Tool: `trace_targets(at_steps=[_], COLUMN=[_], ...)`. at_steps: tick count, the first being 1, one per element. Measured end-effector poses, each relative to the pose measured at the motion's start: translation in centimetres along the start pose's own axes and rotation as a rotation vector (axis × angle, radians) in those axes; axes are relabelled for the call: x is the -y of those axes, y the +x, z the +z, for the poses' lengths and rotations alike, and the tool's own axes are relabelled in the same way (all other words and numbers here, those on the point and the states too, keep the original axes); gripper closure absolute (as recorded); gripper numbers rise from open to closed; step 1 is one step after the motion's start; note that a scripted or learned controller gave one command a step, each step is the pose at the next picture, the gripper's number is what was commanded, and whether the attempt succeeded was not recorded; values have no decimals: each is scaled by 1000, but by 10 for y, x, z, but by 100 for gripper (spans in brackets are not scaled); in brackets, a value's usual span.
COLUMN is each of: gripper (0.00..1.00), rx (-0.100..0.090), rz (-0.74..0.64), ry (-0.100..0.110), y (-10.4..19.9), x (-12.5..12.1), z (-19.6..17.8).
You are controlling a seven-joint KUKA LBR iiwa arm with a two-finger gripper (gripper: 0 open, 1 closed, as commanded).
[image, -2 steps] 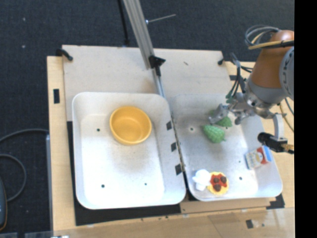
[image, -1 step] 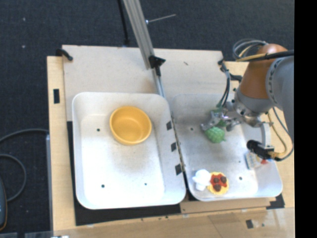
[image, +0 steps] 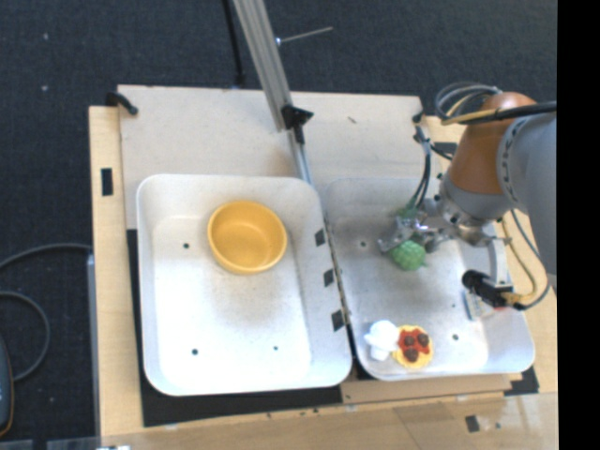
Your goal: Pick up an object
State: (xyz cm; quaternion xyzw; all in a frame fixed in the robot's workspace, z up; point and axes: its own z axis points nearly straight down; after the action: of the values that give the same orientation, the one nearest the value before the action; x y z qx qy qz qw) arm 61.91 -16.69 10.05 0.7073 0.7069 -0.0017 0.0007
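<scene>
A yellow bowl is seen in the left bin. In the right bin, near its middle, the tool is lowered onto a small round green ball, which is touched; how far it is opened cannot be told.

I saw a small green ball in the right bin's upper middle, with a white and red-yellow toy near its front edge
</scene>
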Motion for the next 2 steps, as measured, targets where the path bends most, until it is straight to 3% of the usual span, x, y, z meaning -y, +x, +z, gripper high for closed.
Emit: trace_targets(at_steps=[1, 2], gripper=[100, 100], rx=[-1, -2], rz=[1, -3], ry=[-5, -8], y=[-1, 0], x=[-1, -9], z=[-12, -75])
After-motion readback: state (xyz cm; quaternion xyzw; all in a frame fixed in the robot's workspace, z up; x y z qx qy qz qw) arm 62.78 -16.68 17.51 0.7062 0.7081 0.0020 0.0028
